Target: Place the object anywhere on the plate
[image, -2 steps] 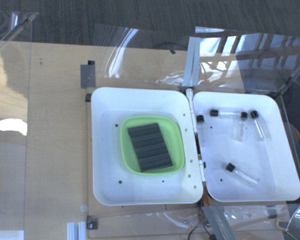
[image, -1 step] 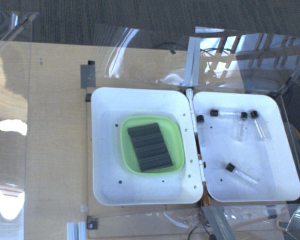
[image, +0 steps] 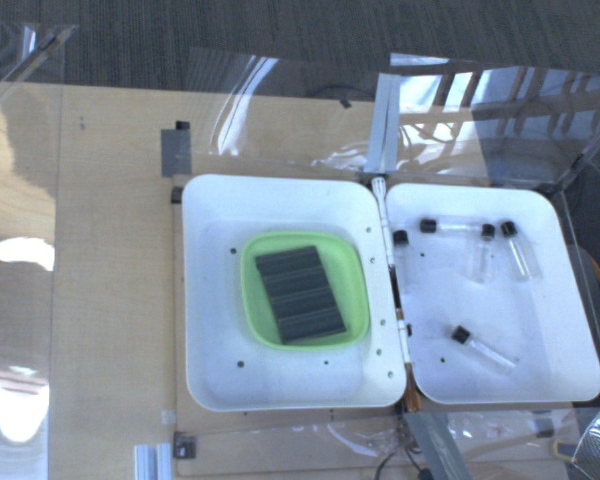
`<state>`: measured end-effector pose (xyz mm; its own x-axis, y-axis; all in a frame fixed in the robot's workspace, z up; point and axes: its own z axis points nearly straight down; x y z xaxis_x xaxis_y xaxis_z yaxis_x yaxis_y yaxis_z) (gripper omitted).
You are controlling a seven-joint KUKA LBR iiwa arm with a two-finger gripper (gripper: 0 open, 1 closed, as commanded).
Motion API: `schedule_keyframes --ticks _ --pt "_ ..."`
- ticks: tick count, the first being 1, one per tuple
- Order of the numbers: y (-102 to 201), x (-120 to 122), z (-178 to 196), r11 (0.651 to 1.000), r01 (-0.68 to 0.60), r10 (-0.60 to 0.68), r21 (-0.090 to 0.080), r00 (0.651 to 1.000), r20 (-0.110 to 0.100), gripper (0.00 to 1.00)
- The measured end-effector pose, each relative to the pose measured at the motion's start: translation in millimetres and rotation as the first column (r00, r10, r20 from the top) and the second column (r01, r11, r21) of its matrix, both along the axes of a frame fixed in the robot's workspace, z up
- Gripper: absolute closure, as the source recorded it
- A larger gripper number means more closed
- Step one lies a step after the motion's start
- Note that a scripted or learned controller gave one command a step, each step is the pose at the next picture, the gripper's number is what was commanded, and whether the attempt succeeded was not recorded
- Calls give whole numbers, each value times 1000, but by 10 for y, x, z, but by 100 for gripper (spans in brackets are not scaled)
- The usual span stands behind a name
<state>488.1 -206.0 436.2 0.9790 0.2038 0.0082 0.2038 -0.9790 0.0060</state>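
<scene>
A green square plate sits in the middle of the left white bin. A dark grey ribbed block lies flat on the plate, turned slightly off the plate's edges. In the right white bin lie several clear vials with black caps: one near the back left, two side by side at the back, and one toward the front. A small black cap rests by that bin's left wall.
The two bins meet at a hinge-like seam down the middle. A metal post stands behind the seam. Clear plastic sheeting lies behind the right bin. Wooden bench top stretches to the left.
</scene>
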Motion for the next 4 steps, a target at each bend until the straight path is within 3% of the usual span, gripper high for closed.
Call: schedule_keyframes --ticks 4 --pt "6 7 -1 1000 -2 2 0 1000 -1 0"
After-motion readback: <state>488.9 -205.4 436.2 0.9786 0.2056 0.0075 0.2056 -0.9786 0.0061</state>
